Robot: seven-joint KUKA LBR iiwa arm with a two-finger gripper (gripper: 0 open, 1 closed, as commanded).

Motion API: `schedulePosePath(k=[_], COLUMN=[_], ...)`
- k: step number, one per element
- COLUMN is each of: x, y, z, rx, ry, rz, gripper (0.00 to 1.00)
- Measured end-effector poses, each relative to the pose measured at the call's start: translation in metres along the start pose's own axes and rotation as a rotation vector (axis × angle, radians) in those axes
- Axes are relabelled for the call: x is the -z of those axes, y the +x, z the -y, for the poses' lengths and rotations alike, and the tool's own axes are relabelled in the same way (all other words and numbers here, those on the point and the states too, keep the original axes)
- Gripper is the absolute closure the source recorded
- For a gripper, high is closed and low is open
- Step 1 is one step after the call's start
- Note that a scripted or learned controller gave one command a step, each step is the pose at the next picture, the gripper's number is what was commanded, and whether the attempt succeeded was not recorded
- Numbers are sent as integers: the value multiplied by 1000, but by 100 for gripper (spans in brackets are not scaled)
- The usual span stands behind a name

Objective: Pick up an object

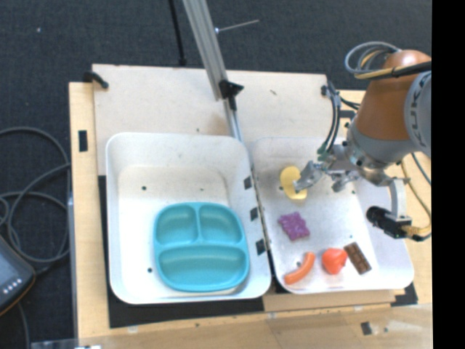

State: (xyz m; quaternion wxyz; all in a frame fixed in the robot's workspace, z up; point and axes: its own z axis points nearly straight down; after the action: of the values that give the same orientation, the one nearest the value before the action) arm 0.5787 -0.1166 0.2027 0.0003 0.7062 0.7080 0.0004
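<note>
The two-finger metal tool (311,176) is hovering at the rounded yellow plastic piece (291,181) lying in the right white bin (389,271); I cannot tell how it is set. Closing off-centre could be nudging the smooth piece aside instead of catching it.

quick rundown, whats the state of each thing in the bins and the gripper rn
gripper: low in the right bin, at the yellow piece; grasp unclear
yellow piece: in the right bin, near its far end
purple piece: lying flat, untouched
orange carrot: lying near the front rim
red-orange piece: resting beside the carrot
brown block: lying flat, untouched
teal divided tray: flat in the left bin
</note>
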Motion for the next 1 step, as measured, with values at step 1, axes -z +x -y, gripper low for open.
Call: schedulePosePath(k=[1], x=[0], y=[0], z=[0], rx=[-1], ry=[-1], rz=[0], gripper=[0])
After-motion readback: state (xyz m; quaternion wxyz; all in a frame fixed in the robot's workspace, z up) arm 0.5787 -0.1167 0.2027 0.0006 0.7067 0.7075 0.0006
